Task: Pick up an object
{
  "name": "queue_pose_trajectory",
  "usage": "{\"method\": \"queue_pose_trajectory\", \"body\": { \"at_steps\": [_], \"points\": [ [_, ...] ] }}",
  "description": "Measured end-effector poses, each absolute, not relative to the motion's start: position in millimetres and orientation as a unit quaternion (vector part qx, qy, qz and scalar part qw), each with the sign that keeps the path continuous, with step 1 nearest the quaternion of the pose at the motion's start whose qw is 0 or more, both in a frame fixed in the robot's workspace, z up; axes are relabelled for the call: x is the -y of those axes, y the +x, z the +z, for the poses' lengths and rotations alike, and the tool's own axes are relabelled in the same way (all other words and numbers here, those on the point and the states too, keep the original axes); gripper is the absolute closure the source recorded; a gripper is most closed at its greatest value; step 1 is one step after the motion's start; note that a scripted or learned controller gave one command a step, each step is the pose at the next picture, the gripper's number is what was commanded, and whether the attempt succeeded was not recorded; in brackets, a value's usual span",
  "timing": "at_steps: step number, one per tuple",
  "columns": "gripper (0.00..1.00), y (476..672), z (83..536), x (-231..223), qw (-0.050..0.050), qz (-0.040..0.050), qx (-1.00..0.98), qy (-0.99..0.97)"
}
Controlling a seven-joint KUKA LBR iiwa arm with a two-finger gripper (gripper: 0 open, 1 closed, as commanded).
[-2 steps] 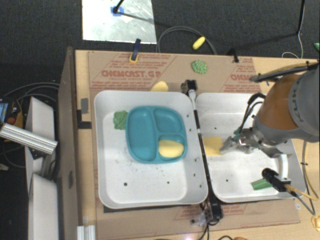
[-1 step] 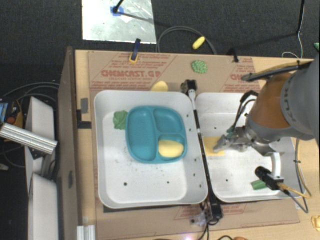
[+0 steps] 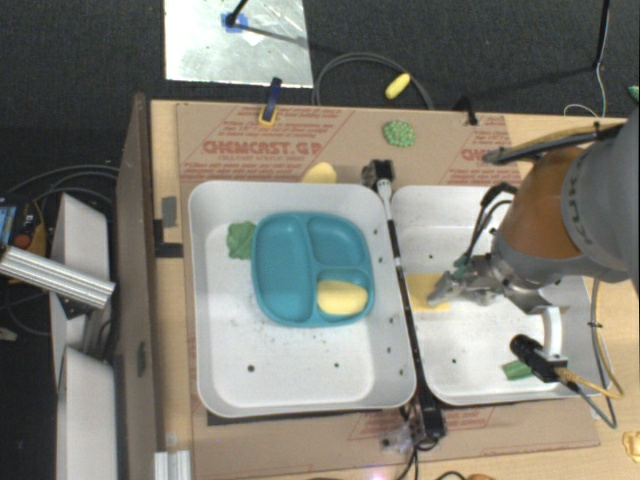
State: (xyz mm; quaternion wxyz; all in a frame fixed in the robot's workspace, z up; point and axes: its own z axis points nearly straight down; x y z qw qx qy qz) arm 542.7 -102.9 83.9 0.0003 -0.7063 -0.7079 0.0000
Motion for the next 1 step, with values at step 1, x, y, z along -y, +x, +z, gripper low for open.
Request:
{"method": "queue_pose_trajectory", "body": {
  "at_steps": [1],
  "points": [
    [0.0, 551.3, 84.2, 85.7, 0.0, -0.0007, 0.709, -0.705]
  ]
}}
